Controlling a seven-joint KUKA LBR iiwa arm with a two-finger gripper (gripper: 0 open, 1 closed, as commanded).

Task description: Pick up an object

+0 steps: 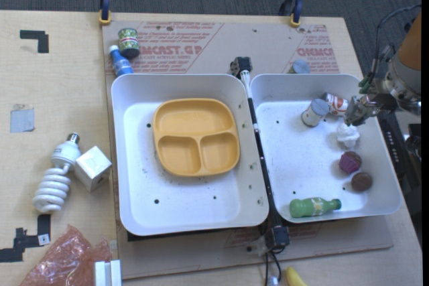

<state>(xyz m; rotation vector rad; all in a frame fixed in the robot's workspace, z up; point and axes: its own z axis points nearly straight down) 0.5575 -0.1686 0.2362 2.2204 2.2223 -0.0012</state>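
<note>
The right bin (288,164) holds several small objects. A grey-white cylinder (312,112) and a red-and-white tube (335,102) lie near its far wall. A white crumpled lump (347,136), a purple ball (350,161) and a brown ball (362,181) sit along its right side. A green bottle (314,207) lies by the near wall. My gripper (354,112) hangs low over the bin's far right part, just above the white lump and right of the red-and-white tube. Nothing visibly hangs from it.
The left bin (134,197) carries a yellow divided plate (196,136). Outside on the left lie a spiral light bulb (53,177), a white cube (92,166), a small blue bottle (122,50) and a red mesh bag (67,258). Blue clamps (105,7) hold the board's far edge.
</note>
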